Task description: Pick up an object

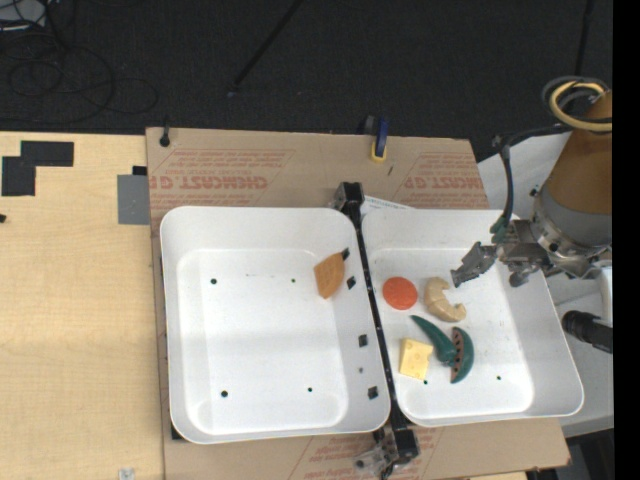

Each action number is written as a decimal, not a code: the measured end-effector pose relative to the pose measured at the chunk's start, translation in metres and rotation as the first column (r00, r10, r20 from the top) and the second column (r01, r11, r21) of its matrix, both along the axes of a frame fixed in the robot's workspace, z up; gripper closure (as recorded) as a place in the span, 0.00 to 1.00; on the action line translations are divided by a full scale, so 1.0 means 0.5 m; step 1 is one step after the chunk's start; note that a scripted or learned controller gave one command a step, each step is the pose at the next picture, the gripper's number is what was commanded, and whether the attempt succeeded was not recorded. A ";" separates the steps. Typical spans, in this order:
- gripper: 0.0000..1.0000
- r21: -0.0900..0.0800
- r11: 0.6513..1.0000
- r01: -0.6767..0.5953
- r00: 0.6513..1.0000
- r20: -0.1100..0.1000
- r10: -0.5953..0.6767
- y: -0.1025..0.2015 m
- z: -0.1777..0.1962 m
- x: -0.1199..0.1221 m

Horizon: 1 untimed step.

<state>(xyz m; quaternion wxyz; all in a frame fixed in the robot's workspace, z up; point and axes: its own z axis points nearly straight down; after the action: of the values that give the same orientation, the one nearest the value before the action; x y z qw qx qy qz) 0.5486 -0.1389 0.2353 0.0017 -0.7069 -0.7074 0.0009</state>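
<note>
Two shallow white plastic bins are sitting side by side on a sheet of brown printed cardboard (300,168) that is covering the light wooden table (70,308). The left bin (200,408) is holding a single tan, wedge-shaped piece (329,275), which is lying close to the bin's right wall, near the black divider strip (365,298) running between the two bins.

The right bin (540,388) is holding four small things grouped in its left half. A flat round orange-red disc (400,292) is lying nearest the divider. Just to its right, a pale beige curved piece (444,300) is resting. Below these, a dark green curved pod-shaped toy (452,349) is lying at a slant, and a small yellow block (416,359) is sitting just beside the pod's left end, seemingly touching it.

The grey arm with its orange band (585,168) is reaching in from the right, and its end effector (470,271) is hovering over the upper right part of the right bin, pointing toward the beige piece and sitting near it but apart from it. How far the end effector is opened cannot be told from this angle, and nothing is showing in its grasp. A blue and yellow clamp (378,138) is gripping the far edge of the cardboard.
</note>
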 end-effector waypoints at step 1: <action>0.00 0.002 1.000 0.000 1.000 -0.009 0.000 0.004 -0.273 -0.041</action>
<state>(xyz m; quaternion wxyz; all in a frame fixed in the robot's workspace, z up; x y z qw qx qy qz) 0.5282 -0.1370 0.0990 0.0057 -0.7069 -0.7073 0.0034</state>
